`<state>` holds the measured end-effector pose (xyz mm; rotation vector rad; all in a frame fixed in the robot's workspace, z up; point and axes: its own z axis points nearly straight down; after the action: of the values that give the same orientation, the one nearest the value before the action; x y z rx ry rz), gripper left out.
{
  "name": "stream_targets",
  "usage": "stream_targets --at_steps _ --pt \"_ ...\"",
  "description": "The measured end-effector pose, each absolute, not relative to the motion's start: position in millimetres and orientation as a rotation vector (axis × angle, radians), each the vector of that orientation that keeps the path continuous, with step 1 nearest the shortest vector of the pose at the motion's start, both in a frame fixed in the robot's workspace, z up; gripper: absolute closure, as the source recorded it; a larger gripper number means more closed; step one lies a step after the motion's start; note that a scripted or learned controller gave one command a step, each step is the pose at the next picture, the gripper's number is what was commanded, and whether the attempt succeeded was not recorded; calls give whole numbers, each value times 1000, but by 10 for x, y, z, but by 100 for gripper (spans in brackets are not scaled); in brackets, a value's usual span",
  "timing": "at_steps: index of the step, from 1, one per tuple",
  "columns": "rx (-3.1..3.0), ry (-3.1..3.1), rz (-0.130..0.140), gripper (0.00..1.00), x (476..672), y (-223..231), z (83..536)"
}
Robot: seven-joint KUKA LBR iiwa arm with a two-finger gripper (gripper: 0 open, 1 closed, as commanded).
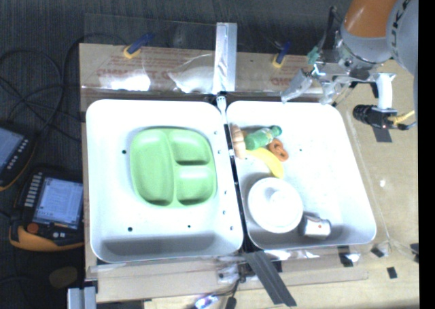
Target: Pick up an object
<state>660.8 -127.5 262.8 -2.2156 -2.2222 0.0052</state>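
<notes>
Your hand (311, 89) hovers at the far rim of the right bin (353, 185), gripping nothing.

You can see its fingers spread apart, over the bin's back edge and well apart from the objects. In that bin, a green bottle (262, 138), a banana (269, 161) and an orange piece (277, 149) cluster near the left wall; a white bowl (274, 204) sits nearer you, a small white object (317, 227) beside it. The left bin (109, 233) holds a green divided tray (172, 167).

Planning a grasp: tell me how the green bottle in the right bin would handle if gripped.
The green bottle lies on its side, so it would probably roll if nudged. Its rounded body looks smooth, perhaps slippery. It is packed against the banana, which may shift too.
</notes>
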Motion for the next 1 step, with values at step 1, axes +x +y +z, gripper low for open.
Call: stream_targets --at_steps 1 --pt "-2249 -2188 9 0 6679 -767 1801"
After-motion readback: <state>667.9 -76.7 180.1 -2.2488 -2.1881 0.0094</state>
